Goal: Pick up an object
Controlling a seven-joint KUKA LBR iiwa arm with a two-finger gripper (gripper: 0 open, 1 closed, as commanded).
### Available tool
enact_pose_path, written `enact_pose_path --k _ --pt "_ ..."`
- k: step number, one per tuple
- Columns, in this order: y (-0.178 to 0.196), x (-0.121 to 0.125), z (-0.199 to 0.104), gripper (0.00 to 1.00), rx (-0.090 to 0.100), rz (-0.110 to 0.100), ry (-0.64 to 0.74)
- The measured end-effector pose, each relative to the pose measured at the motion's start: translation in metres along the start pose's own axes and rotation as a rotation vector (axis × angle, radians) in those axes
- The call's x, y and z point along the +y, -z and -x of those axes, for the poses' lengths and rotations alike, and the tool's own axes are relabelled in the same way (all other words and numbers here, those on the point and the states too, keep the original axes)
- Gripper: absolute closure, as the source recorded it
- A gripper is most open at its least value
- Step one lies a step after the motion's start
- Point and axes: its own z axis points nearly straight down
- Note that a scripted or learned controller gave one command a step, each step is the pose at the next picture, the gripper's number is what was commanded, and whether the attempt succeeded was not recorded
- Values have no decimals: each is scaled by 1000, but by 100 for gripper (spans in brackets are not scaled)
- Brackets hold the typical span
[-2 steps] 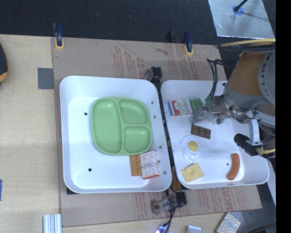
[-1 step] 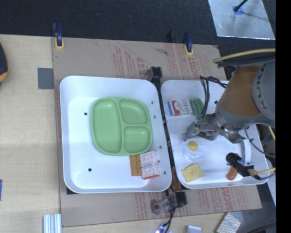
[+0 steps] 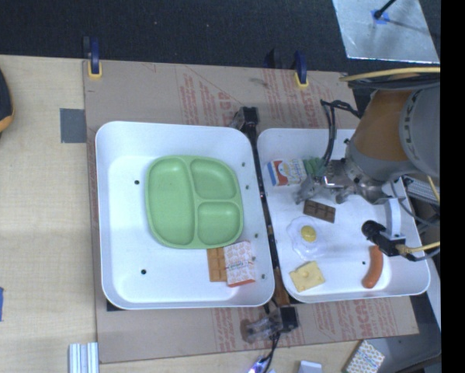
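Chocolate bar (image 3: 320, 210) sitting in the right bin (image 3: 418, 286), about dead centre, just at 6 o'clock from the gripper (image 3: 317, 186). Can't tell how far open, nothing seen between the fingers. Hot dog (image 3: 373, 270) at 4, cheese wedge (image 3: 307, 276) at 6. Green 3-section plate (image 3: 193, 201) over in the left bin (image 3: 116, 208).
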Motion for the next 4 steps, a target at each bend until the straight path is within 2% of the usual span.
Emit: enact_pose_path --k 1,2,3,4 --pt "-1 -77 33 0 1 -11 -5" --pt "0 -38 -18 0 1 -2 6" --pt "1 31 10 0 -2 3 2" --pt "0 71 38 0 -1 0 3"
